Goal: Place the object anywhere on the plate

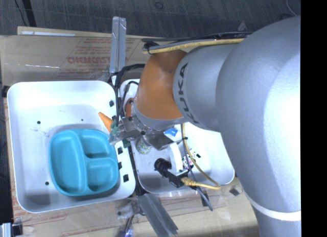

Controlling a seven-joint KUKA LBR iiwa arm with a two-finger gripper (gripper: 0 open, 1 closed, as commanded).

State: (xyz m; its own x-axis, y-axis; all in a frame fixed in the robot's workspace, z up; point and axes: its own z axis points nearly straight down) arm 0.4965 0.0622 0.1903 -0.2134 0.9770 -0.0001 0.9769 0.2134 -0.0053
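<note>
Arm (214,93) reaches in from 3 o'clock, wrist over the wall shared by the two bins. Gripper (124,128) sits low at that wall, just past the plate's upper right corner; wrist and cabling hide the tool, so cannot tell whether it is released, clenched or grasping anything.

Blue plate (84,162), three compartments, lies flat in the left bin (30,108), toward 6 o'clock. All compartments look bare.

Orange object (105,119), pointed and carrot-like, lies at roughly 1 o'clock from the plate, just beside the gripper and close to the plate's rim. Whether it rests on the bin floor or hangs from the tool, cannot tell.

Judgement: object not yet on the plate. A short shift toward 7 o'clock would bring it over the nearest compartment; low wrist suggests working near the floor

Right bin (214,149) mostly covered by the arm
</note>
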